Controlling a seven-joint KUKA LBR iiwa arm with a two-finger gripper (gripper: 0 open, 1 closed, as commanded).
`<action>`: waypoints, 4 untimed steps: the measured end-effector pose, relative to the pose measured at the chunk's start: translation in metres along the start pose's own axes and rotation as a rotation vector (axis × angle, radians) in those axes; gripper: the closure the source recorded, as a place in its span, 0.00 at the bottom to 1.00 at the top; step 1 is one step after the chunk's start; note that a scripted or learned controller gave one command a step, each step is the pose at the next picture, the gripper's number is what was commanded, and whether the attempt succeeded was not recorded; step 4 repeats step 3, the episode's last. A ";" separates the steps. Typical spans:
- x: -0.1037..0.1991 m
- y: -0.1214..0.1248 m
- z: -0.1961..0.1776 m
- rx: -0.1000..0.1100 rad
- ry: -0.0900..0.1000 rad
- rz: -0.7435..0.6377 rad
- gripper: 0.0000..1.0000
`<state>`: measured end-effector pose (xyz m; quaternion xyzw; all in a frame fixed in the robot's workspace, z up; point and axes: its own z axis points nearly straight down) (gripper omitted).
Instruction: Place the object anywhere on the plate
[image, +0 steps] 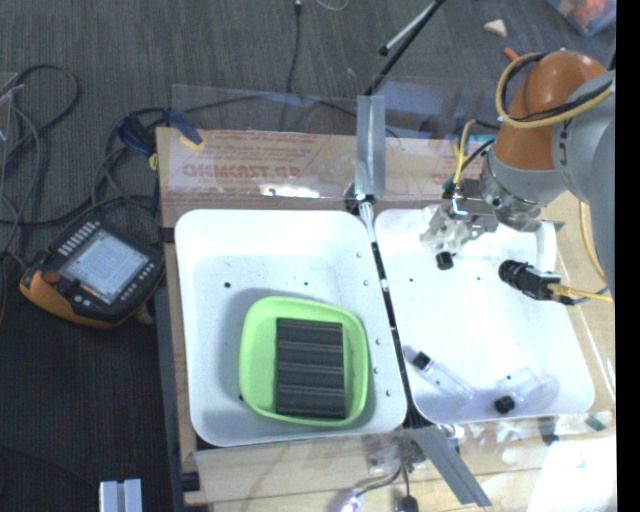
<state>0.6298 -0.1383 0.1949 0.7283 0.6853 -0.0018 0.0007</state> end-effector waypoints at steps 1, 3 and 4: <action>0.000 0.000 0.000 0.000 0.000 0.000 0.00; 0.075 -0.054 -0.052 0.000 0.004 -0.152 0.00; 0.075 -0.054 -0.052 0.000 0.004 -0.152 0.00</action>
